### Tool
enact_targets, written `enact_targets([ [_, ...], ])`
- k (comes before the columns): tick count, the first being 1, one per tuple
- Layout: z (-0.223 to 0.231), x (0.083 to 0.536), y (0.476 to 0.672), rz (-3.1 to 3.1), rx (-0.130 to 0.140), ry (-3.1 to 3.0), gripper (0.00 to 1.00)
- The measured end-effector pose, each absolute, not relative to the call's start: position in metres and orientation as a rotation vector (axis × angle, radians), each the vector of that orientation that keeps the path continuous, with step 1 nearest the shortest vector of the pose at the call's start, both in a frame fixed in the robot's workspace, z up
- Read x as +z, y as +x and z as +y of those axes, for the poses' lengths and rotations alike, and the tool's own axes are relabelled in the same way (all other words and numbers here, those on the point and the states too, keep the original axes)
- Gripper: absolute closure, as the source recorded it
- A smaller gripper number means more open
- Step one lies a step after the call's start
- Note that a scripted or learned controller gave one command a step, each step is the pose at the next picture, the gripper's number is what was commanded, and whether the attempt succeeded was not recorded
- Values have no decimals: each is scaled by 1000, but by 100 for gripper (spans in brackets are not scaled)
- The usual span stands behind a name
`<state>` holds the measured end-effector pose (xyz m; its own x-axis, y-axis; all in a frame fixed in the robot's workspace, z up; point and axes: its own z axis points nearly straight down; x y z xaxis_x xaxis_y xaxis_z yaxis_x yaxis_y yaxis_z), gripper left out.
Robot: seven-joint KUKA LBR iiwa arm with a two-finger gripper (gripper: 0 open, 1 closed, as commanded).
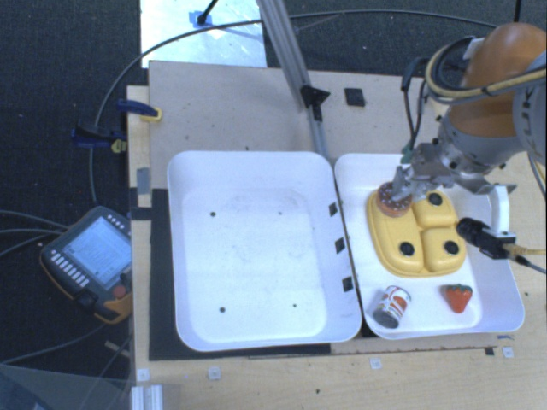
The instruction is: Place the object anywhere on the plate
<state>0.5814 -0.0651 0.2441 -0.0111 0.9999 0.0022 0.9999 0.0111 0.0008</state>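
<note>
A yellow plate [425, 233] with several compartments lies in the right bin [504, 310]. A small round object [392, 202], brown with a pinkish top, rests on the plate's upper left corner. My gripper [401, 188] is directly over that object and reaches down to it, with the arm coming in from the upper right. The gripper body hides the contact between them.
Near the right bin's front edge a small tin can [391, 306] lies on its side, and a red strawberry [459, 297] sits to its right. The left bin [184, 229] is next to the right one. A metal pole [291, 54] slants across the back of the bench.
</note>
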Motion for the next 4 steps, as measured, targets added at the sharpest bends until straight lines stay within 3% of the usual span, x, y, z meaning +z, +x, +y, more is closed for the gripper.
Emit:
enact_targets([
  [2,35,225,581,-2231,-2,-2209,100],
  [4,141,226,601,-2234,-6,-2208,100],
])
